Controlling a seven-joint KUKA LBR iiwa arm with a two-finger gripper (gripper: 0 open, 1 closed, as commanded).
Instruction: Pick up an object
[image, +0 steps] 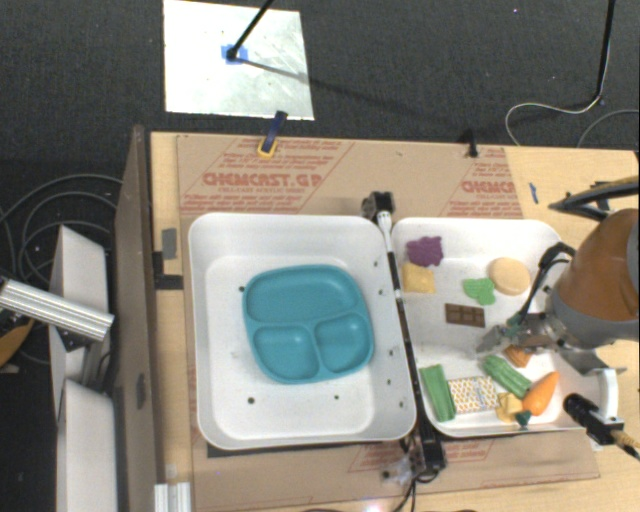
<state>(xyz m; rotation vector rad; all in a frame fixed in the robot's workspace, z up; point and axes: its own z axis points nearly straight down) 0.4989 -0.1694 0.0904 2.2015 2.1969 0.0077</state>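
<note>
Your gripper (510, 343) sits low in right bin (470, 232), orange piece (518, 355) just beneath; finger state unclear

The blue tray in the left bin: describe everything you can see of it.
The blue tray is a teal, smooth, plastic-looking plate with rounded corners and three sunken sections: one wide section across the far side and two smaller ones on the near side. It lies flat, slightly turned, near the middle of the left bin, resting on the bin's white floor. Nothing lies in it, and nothing else touches it.
</note>
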